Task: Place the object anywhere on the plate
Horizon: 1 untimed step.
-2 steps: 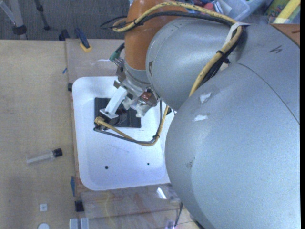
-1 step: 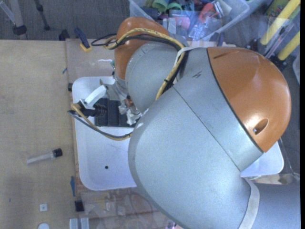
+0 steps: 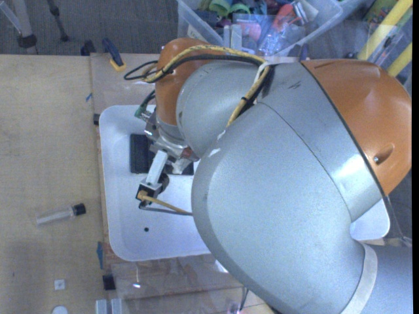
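Over the left bin (image 3: 131,237), the gripper (image 3: 171,156) hangs under the arm (image 3: 294,175); whether it is open or holding anything cannot be told. Just left of it, a flat black block (image 3: 139,153), possibly the task's thing, lies in the bin.

Grey arm (image 3: 294,195) covers right part of white bin (image 3: 118,234) | black flat thing (image 3: 139,152) half hidden under wrist | dark speck (image 3: 145,228) too small to tell | clear tub (image 3: 196,18) cut by top edge

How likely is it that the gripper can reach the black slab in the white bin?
Probably yes: the black slab lies uncovered in the white bin, close beside the gripper, nothing between.
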Available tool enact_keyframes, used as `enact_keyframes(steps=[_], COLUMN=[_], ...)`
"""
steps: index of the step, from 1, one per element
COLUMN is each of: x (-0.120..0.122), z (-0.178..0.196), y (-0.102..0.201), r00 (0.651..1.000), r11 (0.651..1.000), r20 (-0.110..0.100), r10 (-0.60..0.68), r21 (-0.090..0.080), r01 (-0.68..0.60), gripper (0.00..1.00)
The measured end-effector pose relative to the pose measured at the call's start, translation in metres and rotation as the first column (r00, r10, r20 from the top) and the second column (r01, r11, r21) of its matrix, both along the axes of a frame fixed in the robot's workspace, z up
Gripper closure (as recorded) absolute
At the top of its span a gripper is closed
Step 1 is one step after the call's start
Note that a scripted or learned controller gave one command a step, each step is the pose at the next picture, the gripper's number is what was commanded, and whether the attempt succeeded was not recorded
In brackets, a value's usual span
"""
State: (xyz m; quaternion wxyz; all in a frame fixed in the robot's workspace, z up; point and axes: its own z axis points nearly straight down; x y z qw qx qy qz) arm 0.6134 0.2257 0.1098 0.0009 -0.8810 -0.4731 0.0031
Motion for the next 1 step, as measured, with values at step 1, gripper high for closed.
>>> enact_keyframes(steps=[1], x=[0.0365], z=[-0.0105], y=[-0.0001], r00=[0.897], r11=[0.897], r20=[0.005], r10=[0.442], r21=[0.000], r01=[-0.442], gripper=[1.00])
